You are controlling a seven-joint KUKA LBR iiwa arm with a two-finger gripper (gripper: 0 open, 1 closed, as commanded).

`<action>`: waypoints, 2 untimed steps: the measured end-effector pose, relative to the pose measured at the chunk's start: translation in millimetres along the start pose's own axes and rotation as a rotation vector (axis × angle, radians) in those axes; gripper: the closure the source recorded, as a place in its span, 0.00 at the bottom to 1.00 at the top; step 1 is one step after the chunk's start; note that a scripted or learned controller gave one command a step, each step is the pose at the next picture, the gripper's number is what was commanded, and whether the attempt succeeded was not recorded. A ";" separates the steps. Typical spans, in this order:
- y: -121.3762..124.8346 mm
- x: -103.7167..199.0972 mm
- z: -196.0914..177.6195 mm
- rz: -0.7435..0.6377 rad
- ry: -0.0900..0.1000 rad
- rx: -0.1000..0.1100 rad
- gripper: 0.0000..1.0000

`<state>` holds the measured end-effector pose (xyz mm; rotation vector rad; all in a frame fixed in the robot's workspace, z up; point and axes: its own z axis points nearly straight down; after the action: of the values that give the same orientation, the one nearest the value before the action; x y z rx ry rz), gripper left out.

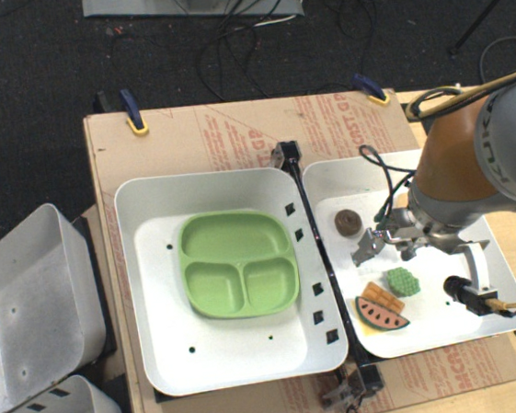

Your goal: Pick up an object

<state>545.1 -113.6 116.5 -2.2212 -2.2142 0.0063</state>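
The step in hand looked like the approach to a grasp, and doing it well would have meant settling on one toy, centring the gripper (371,249) over it and coming straight down, so that the neighbours were not nudged aside or caught along with it. The arm (475,162) reached into the right bin (356,173) from the right, its gripper hanging over the bin floor; whether it was open or shut could not be told from above. The likeliest targets lay close by: a green knobbly toy (402,282) just below and right of the gripper, an orange carrot-like piece (380,294) touching a watermelon slice (382,314) below that, and a small brown round piece (348,222) just above and left. The left bin (147,288) held a green divided plate (239,264), well apart from the gripper.
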 end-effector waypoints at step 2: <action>0.5 0.6 14.4 0.002 -0.001 -0.007 1.00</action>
<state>545.5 -113.0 102.1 -2.2267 -2.2161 -0.0007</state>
